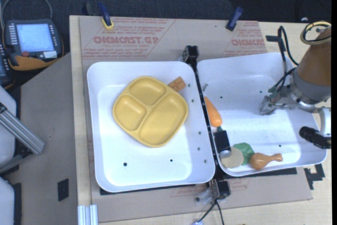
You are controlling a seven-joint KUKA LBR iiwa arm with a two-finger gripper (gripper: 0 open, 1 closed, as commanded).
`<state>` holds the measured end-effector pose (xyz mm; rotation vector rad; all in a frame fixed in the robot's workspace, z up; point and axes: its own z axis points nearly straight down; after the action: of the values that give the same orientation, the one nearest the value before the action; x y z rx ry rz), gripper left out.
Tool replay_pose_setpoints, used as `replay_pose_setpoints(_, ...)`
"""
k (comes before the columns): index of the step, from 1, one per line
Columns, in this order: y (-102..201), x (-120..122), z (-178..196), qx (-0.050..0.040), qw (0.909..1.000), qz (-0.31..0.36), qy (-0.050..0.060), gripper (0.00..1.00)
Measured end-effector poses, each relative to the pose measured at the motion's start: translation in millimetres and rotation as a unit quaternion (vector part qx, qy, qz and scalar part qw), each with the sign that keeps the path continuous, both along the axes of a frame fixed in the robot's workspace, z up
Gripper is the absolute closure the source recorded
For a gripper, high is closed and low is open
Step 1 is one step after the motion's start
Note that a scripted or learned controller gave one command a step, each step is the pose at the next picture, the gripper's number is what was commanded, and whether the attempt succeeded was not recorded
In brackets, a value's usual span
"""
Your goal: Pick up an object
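The gripper (268, 105) hangs over bare right bin (247, 74) floor, its grip state untellable; reaching seems the step; next it must shift toward the drumstick (265, 159) or carrot (212, 112).

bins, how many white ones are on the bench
2. Left bin holds a yellow plate; right bin sits beside it, under the gripper.

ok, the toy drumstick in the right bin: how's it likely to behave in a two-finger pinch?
Drumstick looks like rigid, glossy plastic, so probably light and a bit slippery. Its bulbous end tapers to a thin handle; a pinch may squeeze it out or roll it. It lies against the bin's front wall, limiting finger room.
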<state>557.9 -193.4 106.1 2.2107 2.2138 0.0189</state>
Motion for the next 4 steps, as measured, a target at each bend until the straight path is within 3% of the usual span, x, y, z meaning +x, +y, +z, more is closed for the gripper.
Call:
replay_pose_setpoints(1,-0.3,1.9,42.9,-0.001,1.0,0.0,0.006,1.0)
replay_pose_setpoints(2,-0.7,3.3,96.6,-0.0013,1.0,0.0,0.005,1.0)
replay_pose_setpoints(3,46.9,-2.6,92.5,0.0012,0.9999,0.001,0.01,1.0)
replay_pose_setpoints(4,99.6,6.9,99.9,0.0009,1.0,0.003,0.008,1.0)
